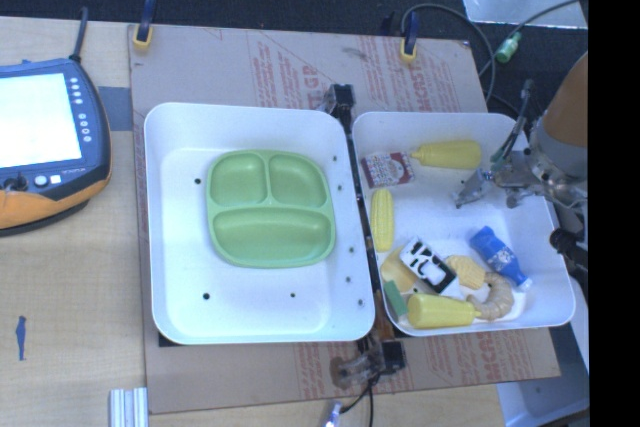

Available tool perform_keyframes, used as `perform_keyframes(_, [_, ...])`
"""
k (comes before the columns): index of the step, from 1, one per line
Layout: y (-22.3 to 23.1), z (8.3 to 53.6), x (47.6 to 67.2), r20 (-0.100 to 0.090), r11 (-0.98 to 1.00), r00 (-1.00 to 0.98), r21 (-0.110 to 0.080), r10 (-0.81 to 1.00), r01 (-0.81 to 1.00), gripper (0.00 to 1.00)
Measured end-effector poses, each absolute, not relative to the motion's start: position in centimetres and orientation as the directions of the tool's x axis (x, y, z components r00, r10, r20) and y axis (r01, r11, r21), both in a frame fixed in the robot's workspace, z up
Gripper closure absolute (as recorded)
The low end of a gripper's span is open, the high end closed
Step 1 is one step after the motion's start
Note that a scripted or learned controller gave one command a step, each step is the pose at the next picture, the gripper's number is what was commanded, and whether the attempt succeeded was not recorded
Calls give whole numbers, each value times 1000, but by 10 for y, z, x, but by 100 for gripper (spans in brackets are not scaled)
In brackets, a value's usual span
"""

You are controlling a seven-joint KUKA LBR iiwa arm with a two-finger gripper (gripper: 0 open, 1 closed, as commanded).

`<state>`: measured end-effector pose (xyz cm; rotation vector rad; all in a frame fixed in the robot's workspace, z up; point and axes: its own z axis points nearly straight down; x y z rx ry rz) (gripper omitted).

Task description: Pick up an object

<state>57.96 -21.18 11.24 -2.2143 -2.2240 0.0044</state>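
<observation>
Gripper (490, 187) over right bin (560, 315), fingers spread, nothing between them; blue packet (497, 256) lies just below it toward the near wall, long axis slanting; yellow bottle (447, 154) just left of it, lengthwise across the bin.

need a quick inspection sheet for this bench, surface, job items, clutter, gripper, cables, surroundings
surface: brown board bearing left bin and right bin, side by side
job's things: right bin holds corn cob, yellow bottle, blue packet, piled toys
clutter: green divided plate in left bin
grippers: gripper above right bin, open, holding nothing
cables: black cable looping past the board's far edge
surroundings: teach pendant at left
</observation>
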Motion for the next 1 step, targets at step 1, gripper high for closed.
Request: perform_keyframes(1, [-212,101,507,0,5,-5,-5,1000,1000,0])
